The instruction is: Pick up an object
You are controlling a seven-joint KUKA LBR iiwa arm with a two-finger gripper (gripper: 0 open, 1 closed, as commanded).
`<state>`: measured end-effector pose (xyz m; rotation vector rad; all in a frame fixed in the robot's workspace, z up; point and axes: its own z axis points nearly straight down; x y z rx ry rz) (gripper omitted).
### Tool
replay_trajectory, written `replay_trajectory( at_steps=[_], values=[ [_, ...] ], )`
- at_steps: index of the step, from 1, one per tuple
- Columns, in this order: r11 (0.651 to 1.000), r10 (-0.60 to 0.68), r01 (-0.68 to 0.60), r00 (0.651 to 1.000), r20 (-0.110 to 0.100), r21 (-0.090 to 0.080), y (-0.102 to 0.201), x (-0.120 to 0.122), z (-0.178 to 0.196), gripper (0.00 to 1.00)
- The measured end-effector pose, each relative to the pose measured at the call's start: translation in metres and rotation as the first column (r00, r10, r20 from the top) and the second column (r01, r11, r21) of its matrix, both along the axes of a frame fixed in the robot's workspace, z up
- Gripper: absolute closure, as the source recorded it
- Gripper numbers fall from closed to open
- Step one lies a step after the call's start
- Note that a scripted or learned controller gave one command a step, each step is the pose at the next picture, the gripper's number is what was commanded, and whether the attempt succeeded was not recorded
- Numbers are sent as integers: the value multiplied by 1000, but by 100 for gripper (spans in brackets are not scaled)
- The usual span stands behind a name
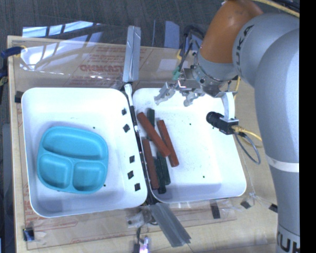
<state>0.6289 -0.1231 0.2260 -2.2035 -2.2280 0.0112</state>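
The two-finger metal gripper (175,95) hangs with fingers apart and nothing between them at 12 o'clock in the right white plastic bin (224,186); the candidate picks, long reddish-brown and dark green sticks (157,147), lie bunched at 9 o'clock against the bin's left wall. Risks: fingers clip the wall, or straddle two overlapping sticks and one slips. The compartmented turquoise plastic tray (71,159) sits flat in the left white bin (34,96), likely too broad to pinch.

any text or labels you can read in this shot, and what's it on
"KU": white letters low on the grey arm, cut off at the frame's bottom edge.
Red printed lettering: on the clear sheet over the bench behind the left bin, seen reversed and too blurred to read.
Nothing readable on the blue tray, the brown and green sticks or the bins.
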Motion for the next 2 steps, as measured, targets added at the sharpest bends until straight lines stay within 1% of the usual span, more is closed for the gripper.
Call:
replay_trajectory(
  at_steps=[1, 2],
  values=[
    [1000, 17, -17, 1000, 3, -2, -1, -24, -138, 0],
    [1000, 23, -23, 1000, -6, 0, 0, -24, -134, 100]
  ],
)
